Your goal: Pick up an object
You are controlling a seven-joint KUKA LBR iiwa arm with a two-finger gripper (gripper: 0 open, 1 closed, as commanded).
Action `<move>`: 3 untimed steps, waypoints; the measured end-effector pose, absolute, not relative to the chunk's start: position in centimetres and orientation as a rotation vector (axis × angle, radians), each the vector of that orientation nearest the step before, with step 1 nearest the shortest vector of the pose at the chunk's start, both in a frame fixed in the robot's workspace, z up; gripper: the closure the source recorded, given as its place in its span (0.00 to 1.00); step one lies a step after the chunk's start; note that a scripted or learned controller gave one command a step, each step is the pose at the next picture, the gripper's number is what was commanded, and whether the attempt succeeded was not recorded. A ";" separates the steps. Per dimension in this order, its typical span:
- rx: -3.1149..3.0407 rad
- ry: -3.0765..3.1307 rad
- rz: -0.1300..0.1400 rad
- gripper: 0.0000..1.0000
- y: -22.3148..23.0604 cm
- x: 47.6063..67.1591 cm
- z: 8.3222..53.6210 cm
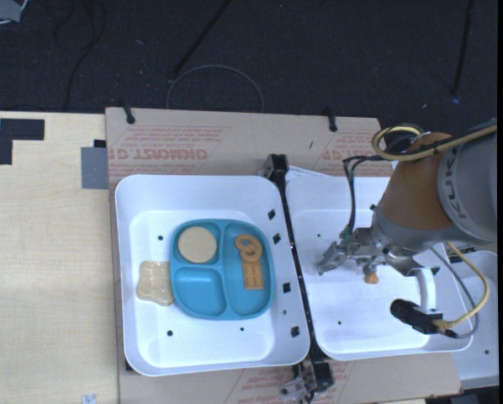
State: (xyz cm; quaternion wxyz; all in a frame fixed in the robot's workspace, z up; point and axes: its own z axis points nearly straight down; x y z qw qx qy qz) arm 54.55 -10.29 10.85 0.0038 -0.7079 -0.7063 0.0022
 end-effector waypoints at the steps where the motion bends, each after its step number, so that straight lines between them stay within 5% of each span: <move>1: -2.228 -2.206 0.006 1.00 -10.5 54.6 12.1; 3: -2.223 -2.224 -0.003 1.00 -10.3 54.8 23.6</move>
